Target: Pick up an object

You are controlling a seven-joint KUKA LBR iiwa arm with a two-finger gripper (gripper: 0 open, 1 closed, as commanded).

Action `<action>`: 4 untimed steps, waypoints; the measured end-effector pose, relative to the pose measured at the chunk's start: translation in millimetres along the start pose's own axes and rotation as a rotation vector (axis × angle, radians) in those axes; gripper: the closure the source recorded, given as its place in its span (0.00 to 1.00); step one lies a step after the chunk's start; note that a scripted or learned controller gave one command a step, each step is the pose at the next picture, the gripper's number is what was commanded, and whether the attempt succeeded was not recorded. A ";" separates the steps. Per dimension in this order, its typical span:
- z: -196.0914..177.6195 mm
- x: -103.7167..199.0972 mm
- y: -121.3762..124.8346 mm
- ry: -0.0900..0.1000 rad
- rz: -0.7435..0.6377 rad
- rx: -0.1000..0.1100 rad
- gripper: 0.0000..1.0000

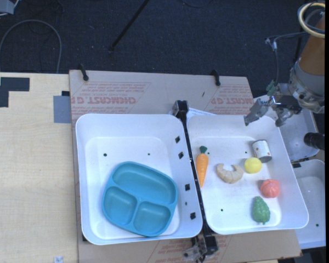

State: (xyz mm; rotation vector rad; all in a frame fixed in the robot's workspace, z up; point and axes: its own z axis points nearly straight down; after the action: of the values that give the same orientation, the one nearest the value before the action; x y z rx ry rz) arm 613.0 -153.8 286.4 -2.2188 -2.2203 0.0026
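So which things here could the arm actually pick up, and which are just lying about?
Pickable, right bin: carrot, croissant, lemon, can, tomato, green vegetable.
Lying about: blue tray, left bin, cables.

we see glossy white plastic bins | smooth blue plastic tray | matt brown cardboard underneath | pale wood-look bench

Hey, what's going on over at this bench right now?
A robot arm reaches in from the right, its gripper open above the far right corner of the right bin, holding nothing. That bin holds a carrot, a beige piece, a lemon, a small cylinder, an orange-red fruit and a green vegetable. The left bin holds a blue divided plate.
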 end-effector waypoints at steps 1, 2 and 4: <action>59.8 -3.2 7.0 0.000 0.000 0.003 0.00; 104.7 -5.6 1.6 0.000 0.001 0.003 0.00; 139.6 -10.8 -4.9 0.000 0.002 0.001 1.00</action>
State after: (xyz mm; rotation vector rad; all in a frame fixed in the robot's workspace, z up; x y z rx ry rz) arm 607.7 -164.4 146.8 -2.2208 -2.2171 0.0039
